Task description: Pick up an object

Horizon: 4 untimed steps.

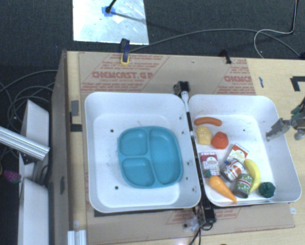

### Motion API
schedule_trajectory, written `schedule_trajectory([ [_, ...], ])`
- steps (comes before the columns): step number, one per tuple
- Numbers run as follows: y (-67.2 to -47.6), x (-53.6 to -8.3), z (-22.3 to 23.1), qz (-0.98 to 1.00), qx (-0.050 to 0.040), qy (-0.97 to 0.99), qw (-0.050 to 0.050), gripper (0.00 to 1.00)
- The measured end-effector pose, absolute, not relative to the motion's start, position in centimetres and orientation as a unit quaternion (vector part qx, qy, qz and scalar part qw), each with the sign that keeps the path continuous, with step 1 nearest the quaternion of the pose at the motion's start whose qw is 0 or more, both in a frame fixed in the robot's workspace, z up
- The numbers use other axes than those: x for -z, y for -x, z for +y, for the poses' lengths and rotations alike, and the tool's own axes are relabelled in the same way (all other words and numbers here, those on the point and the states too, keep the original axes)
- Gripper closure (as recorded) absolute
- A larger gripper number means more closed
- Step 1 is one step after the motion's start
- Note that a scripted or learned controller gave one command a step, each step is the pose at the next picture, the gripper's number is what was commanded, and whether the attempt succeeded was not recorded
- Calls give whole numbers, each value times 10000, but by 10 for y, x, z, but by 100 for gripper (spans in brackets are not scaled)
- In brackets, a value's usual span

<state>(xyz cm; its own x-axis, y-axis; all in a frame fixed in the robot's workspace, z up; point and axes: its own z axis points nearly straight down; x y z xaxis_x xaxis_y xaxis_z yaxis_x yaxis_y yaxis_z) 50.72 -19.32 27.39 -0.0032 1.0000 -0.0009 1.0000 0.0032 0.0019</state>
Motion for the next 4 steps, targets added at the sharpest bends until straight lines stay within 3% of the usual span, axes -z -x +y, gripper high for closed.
schedule_trajectory([
  [1, -488, -180, -162, 7077, 0, -7065, -4, 0],
  [2, -488, -113, -165, 7079, -9, -7063, 15, 0],
  [3, -539, -84, -151, 7085, -6, -7058, 5, 0],
  [4, -594, -85, -128, 7086, -11, -7056, 11, 0],
])
